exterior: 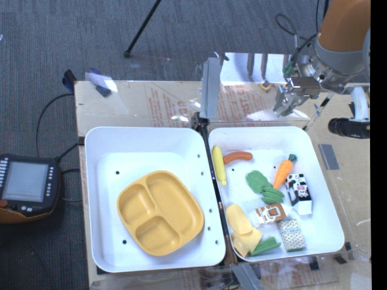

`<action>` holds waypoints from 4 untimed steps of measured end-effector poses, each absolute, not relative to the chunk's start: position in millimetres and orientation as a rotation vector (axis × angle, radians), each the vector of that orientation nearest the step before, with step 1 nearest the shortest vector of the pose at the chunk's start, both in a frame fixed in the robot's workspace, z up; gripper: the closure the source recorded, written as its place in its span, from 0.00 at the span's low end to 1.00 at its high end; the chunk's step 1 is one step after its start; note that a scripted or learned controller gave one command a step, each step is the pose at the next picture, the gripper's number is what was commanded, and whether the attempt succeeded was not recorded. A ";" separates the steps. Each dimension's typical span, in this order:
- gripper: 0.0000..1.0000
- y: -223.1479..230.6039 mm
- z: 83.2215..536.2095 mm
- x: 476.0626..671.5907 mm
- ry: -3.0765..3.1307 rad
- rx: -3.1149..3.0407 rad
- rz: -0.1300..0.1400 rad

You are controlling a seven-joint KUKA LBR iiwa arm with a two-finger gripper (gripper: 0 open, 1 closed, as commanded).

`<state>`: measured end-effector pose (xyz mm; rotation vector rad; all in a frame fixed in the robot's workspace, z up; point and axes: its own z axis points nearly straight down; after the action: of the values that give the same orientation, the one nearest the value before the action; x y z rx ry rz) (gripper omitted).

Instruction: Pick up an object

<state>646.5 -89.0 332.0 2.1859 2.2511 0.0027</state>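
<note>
Gripper [289,103] above the right bin's [323,162] far rim, nothing between its fingers (open or shut: cannot tell), toys crowded below, carrot [282,172] touching leaf [261,182] and milk carton [299,190] — likely snagging two at once or slipping off.

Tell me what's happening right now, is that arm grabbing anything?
Gripper above right bin's far edge, nothing seen in it. Carrot, sausage lying in bin. Nothing in the way.

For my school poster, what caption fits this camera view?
Robot gripper hovers above the right bin of toy food, beside a yellow divided plate in the left bin.
</note>
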 end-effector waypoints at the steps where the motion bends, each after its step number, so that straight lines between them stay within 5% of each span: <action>1: 0.00 -88.8 326.7 645.6 2.257 2.190 -0.007; 2: 0.00 -70.6 176.5 641.2 2.219 2.243 -0.019; 3: 0.00 -94.4 86.9 600.6 2.292 2.166 -0.014; 4: 0.00 -90.3 84.6 551.4 2.221 2.232 -0.005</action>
<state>551.4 -90.3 84.6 2.2319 2.2205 -0.0046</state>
